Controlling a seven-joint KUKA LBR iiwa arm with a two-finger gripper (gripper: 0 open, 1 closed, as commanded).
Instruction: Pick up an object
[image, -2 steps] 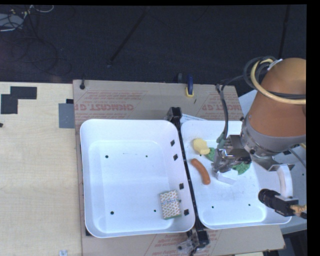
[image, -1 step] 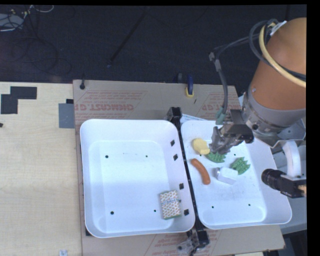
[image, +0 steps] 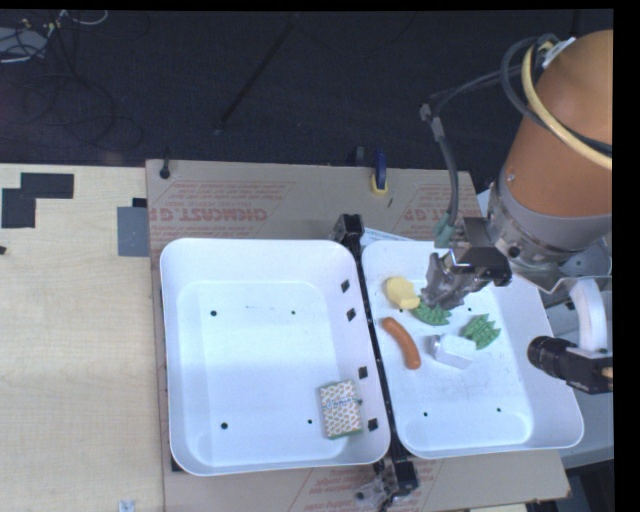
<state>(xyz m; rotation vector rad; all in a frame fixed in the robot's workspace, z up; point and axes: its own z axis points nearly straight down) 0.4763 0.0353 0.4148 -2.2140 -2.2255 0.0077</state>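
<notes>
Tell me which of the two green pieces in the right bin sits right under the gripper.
The darker green piece beside the yellow item: the gripper is directly over it. The lighter green piece lies apart, further right, next to the white block.

Count of what the bench bears

Two white bins: a left bin and a right bin; one patterned card packet in the left; in the right, one yellow piece, one orange sausage, one white block, two green leafy pieces; one gripper.
</notes>
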